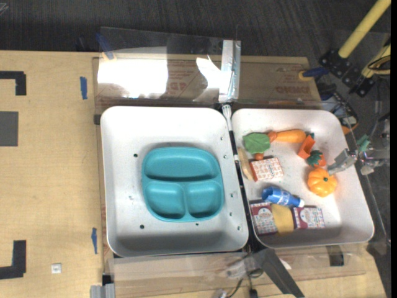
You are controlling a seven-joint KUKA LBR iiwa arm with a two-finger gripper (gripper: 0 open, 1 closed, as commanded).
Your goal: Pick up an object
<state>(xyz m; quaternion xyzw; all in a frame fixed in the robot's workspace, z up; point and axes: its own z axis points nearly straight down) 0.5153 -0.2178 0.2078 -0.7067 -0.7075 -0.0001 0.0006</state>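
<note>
Left bin: it holds a blue tray with three parts.
Right bin: it holds the toys, close together.
Toys: a carrot with a green top at the back, an orange pumpkin near the right wall, a small red and white box, a blue bottle, a yellow thing lying on a flat pack at the front.
Hand: it is at the right side of the right bin, just above the pumpkin. It is small and blurry, so I cannot tell how it is set or whether it has hold of anything.
Done: I think nothing is picked up yet. All the toys look like they lie in the bin.
Left to do: get hold of one toy, most likely the pumpkin, and lift it.
Desk: brown board with black marks on the left.
</note>
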